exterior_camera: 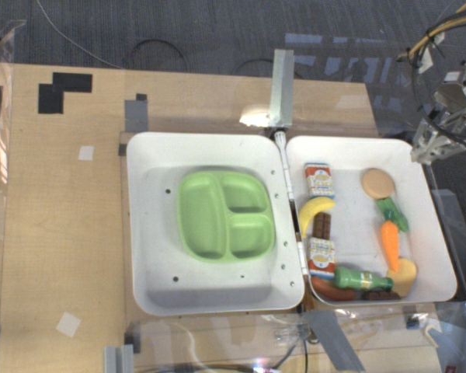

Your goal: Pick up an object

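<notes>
Several toy foods sit in the right bin; none picked yet. I'd go for the carrot, lying w/ room around it mid-bin, right of the banana. Prob. light, stiff plastic, smooth so a bit slippery; best pinched across the orange body, not the green leaf end. Gripper hangs at the bin's upper right corner, off the rim; can't tell how the jaws stand. Left bin holds a green tray. Pale wood desk, dark carpet beyond.
</notes>
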